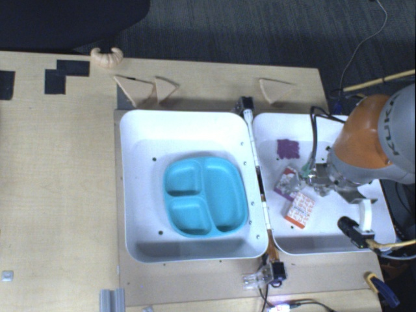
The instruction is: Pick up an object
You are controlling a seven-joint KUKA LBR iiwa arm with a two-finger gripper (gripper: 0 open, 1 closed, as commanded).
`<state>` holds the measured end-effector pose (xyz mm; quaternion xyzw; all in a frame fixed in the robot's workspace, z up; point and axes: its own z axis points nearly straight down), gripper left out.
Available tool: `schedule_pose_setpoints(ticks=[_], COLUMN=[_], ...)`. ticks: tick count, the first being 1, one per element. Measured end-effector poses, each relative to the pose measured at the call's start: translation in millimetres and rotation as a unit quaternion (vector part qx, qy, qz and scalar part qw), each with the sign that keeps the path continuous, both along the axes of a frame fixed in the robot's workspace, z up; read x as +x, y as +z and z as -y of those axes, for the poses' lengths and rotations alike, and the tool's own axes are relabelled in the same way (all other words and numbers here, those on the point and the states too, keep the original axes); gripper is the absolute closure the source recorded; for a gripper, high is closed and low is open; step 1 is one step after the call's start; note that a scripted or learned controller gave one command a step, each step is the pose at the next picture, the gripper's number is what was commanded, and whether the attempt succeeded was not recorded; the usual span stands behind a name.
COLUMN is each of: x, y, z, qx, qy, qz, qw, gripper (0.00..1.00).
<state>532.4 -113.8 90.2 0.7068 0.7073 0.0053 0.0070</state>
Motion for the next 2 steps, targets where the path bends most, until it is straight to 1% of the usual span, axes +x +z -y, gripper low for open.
schedule_pose_setpoints(ticks=[1, 2], x=[3.2, 3.0], y=[12.9, 12.6], z=[-1.7, -1.5], qx=[0.0012, 0.001], qy=[0.001, 0.001], qz=[0.004, 0.004], qw=[1.0, 1.0], gripper=[1.0, 0.0])
